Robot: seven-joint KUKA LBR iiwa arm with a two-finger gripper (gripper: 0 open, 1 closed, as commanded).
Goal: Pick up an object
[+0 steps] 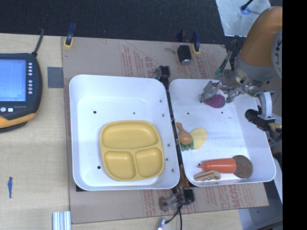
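Observation:
My gripper (217,94) hangs over the far part of the right bin (261,143), its two grey fingers spread to either side of a purple toy (216,101). The purple toy sits between the fingers, and it looks shut on by them. Nearer the front of that bin lie a brown and yellow toy (191,137), an orange carrot-like piece (218,165), a brown round piece (243,166) and a tan waffle-like piece (207,176).
The left bin (86,99) holds a yellow divided tray (132,150). A handheld control pendant (17,90) lies on the bench at the far left. Clamps and a black fitting stand along the far edge of the cardboard base.

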